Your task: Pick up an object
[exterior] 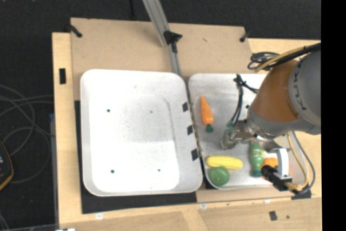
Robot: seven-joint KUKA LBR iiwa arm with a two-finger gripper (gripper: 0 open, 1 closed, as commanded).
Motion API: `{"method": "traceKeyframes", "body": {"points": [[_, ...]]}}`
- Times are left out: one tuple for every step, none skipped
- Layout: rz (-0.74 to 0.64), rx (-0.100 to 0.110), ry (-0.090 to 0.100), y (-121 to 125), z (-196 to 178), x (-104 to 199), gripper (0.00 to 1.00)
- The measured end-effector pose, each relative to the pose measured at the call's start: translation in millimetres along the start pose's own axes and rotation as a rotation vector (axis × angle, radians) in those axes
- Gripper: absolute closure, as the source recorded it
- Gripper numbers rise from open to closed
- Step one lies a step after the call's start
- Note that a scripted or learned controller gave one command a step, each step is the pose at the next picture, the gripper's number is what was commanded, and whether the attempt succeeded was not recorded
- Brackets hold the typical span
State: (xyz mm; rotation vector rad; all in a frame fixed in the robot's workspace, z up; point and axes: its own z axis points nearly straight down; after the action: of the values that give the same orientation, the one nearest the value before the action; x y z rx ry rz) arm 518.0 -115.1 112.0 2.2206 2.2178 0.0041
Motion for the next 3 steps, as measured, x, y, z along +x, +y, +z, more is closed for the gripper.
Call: {"method": "traceKeyframes", "body": {"points": [[-0.002,0.003,0.0,75,12,3,1.0],[-0.002,0.003,0.0,118,12,15,1.0],[0.0,0.004,0.0,106,10,16,1.0]]}}
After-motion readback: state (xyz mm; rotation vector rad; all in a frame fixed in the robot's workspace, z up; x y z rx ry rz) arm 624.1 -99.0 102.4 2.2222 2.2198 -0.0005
